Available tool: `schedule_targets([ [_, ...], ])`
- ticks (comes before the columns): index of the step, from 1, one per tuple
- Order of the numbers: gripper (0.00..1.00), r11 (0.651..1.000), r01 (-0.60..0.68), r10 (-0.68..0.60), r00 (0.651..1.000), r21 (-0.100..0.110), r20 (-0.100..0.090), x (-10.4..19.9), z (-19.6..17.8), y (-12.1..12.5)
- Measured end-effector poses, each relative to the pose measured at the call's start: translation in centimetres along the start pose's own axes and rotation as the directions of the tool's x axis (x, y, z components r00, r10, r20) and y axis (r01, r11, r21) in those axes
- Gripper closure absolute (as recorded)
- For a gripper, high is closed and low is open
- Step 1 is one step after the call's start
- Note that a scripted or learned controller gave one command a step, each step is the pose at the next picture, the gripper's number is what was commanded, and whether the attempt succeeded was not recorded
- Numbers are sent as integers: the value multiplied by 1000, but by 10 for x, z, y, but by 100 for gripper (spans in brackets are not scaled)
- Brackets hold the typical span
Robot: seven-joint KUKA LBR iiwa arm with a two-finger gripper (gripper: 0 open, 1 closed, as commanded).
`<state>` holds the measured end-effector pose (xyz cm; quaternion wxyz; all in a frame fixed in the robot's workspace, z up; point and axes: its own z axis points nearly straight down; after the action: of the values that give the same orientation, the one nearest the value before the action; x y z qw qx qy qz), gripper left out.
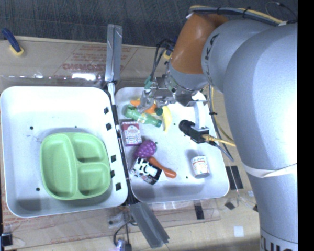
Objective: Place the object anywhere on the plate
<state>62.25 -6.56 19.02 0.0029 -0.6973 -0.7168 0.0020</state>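
Left bin [21, 114]: holds one green divided plate [63, 166], lying flat toward the near end, with nothing on it.

Right bin [183, 190]: holds all the loose items. At the far end, a green bottle [144, 116] lies on its side, with an orange piece [153, 109] touching it and a banana [167, 118] just beside both. Against the wall next to the left bin lies a small red box [131, 133]. Nearer than the red box sits a purple bunch of grapes [146, 149]. Below the grapes, a black-and-white box [145, 170] touches a carrot [165, 169]. A small white jar with a red label [200, 166] stands apart, toward the right wall.

Arm [251, 88]: reaches in from the right, its orange band [191, 41] above the far end of the right bin.

Gripper [154, 99]: down over the bottle, orange piece and banana cluster. Whether it is open, closed or gripping anything cannot be told, as the wrist hides it from above.

Task object: which item is meant cannot be told. Every candidate is in the right bin, apart from the plate.
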Motion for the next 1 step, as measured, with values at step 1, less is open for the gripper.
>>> schedule_targets([
  [1,0,1000,0,0,1000,0,0,0,0,0],
])
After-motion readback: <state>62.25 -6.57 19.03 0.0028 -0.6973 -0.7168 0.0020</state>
